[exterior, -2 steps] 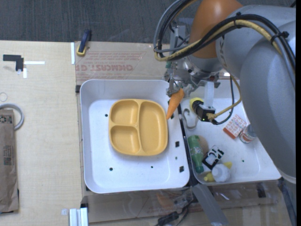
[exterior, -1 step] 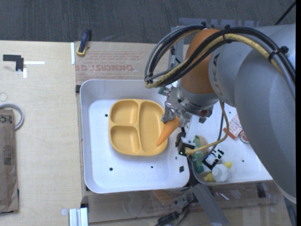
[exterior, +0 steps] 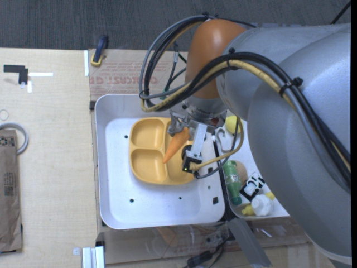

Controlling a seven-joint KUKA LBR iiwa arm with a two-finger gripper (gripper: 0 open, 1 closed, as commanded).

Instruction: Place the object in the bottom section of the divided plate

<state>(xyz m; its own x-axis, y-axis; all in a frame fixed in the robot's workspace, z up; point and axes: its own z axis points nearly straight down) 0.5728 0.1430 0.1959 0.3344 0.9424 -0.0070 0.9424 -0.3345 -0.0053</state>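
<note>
Bench (exterior: 50,149) front first: pale wood, with a brown bag (exterior: 8,188) at far left. Next, two white bins side by side. Right bin (exterior: 241,210), mostly under the arm (exterior: 301,121): green bottle (exterior: 231,180), black-and-white piece (exterior: 254,186), white lump (exterior: 261,205). Left bin (exterior: 122,205): bare white floor at the near side, yellow plate (exterior: 146,163) farther in, toward the right wall. Aslant over the plate's right side, carrot (exterior: 173,144), thin tip down by the ridge between compartments, thick end up at the gripper (exterior: 183,130). No telling whether parted or clamped, nor whether the carrot is resting or lifted. Above that, orange band (exterior: 209,43) and looping cables. Beyond the bins, cardboard (exterior: 122,71), a blue-and-yellow tool (exterior: 100,49), then grey carpet (exterior: 111,10).
</note>
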